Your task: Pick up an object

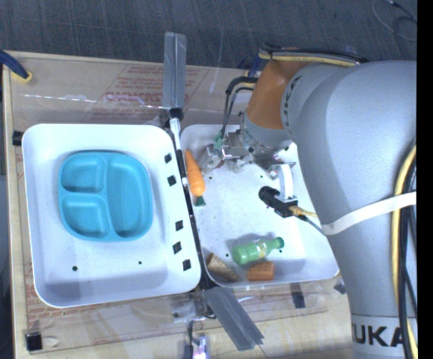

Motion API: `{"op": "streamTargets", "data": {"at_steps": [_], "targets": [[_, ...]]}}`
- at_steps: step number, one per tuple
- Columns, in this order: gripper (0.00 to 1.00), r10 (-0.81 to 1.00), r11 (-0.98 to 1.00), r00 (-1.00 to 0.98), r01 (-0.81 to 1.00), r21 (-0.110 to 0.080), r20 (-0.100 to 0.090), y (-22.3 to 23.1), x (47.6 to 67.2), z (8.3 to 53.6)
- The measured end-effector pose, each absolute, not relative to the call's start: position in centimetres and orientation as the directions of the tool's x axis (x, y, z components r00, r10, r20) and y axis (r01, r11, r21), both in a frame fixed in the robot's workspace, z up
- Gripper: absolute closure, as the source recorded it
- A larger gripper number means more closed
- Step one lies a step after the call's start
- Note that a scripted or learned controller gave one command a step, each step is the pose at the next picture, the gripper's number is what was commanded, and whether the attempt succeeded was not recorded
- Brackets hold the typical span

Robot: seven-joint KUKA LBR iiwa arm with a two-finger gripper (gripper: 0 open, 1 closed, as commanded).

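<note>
I have the gripper [231,154] low at the back of the right bin [306,271]; whether it is spread or closed I cannot tell, and I see nothing held. Nearest target: the carrot [194,176], lying along the left wall. I'd come down centred and square across its width. A green bottle [255,250] and brown blocks [260,271] sit near the front. The blue tray [106,195] is in the left bin [44,223].
</note>
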State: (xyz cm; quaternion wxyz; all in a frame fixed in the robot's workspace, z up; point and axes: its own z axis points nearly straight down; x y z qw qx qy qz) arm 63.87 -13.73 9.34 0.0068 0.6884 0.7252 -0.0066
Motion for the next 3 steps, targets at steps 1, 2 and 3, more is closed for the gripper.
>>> {"op": "streamTargets", "data": {"at_steps": [1, 2, 3], "targets": [[1.00, 0.998, 0.061, -0.061, 0.998, -0.007, -0.009, -13.2, 64.0, 9.9], [1.00, 0.845, -0.535, 0.535, 0.845, -0.012, -0.001, -14.4, 55.4, 8.7], [1.00, 0.573, -0.820, 0.820, 0.573, -0.010, -0.005, -15.0, 53.2, 11.4]]}}
